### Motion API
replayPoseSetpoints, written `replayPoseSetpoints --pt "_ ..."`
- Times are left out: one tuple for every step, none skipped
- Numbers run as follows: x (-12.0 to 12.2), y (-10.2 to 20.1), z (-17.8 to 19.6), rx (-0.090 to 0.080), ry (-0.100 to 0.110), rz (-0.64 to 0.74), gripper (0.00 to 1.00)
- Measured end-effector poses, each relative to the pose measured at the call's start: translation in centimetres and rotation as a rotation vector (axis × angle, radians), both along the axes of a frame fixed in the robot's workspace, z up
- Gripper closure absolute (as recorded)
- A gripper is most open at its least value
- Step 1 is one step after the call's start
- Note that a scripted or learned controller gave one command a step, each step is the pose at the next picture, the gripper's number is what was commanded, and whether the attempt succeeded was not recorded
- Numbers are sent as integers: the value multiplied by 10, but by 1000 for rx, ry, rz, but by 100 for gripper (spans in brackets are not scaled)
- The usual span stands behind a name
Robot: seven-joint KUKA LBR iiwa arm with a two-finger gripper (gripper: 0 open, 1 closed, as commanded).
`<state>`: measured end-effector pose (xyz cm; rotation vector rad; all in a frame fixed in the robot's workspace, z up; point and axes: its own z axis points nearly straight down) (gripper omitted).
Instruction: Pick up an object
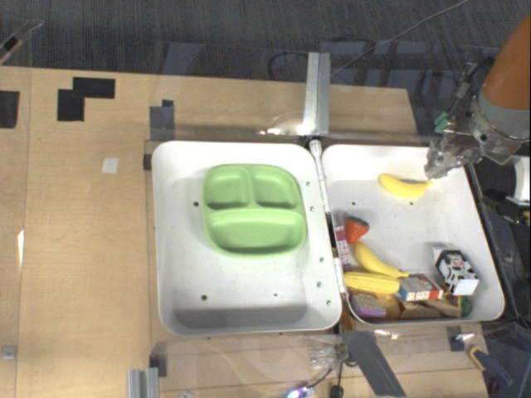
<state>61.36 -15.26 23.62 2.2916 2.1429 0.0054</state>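
A yellow banana (404, 186) lies alone near the back of the right bin (489, 247). My gripper (437, 165) hangs just above the banana's right end, pointing down from the arm at the upper right. Nothing shows between the fingers. A second banana (375, 261), a carrot-like orange piece (356, 230), a corn cob (370, 283), a small box (420, 291) and a black-and-white object (455, 269) crowd the front of the right bin.
A green divided plate (252, 208) lies in the left bin (178, 305). A metal post (318, 89) stands behind the divider between the bins. Cables run behind the bench at the upper right.
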Motion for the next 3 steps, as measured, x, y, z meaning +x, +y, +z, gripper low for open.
replayPoseSetpoints --pt "-4 41 -33 1 1 -12 100" --pt "-4 41 -33 1 0 -12 0" --pt "14 41 -147 -1 -7 70 0"
